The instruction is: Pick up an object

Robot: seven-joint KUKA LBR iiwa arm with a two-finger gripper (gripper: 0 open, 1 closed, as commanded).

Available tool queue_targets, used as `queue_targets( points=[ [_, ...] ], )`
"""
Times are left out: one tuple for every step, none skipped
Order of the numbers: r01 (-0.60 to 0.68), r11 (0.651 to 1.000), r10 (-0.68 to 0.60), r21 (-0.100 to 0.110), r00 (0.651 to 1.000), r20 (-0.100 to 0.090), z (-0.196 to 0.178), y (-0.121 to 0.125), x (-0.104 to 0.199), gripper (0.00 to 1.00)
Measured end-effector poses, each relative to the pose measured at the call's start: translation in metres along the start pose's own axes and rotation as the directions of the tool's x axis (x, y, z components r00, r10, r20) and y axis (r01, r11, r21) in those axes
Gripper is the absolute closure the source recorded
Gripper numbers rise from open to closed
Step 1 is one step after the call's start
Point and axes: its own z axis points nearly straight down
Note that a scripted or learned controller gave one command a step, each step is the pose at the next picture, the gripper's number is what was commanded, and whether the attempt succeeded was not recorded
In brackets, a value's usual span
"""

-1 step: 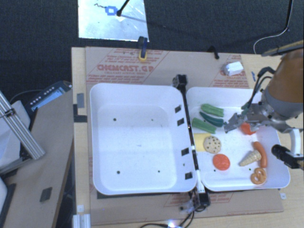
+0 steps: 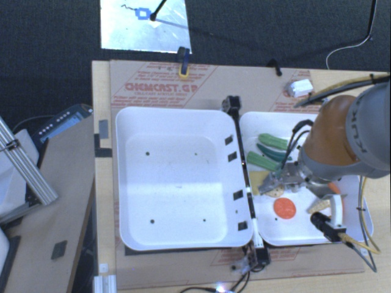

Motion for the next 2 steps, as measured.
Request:
queue_targets(
  points=[
    [-0.010, 1.000, 0.010, -0.003, 1.000, 0.003, 0.011, -0.040, -0.055, 0.00],
    [0.003, 1.000, -0.003, -0.013, 1.000, 0.004, 0.009, 0.029, -0.009, 0.00]
  ],
)
